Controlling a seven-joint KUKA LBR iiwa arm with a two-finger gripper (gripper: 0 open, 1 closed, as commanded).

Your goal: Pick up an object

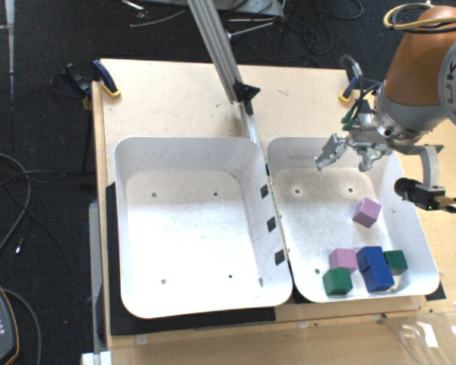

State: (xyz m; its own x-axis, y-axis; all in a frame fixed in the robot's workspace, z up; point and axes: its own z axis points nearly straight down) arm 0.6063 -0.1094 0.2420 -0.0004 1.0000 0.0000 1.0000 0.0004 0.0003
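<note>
I'm seeing my gripper point(351, 155) hanging spread wide and empty over the right bin point(304, 154), at its far end. The purple block point(366, 211) is lying just nearer, apart from the clustered blocks; it looks light and rigid, so I'm favouring its flat opposite faces.

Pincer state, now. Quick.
Pincer: open, nothing between its fingers, over the far end of the right bin, apart from the blocks.
</note>
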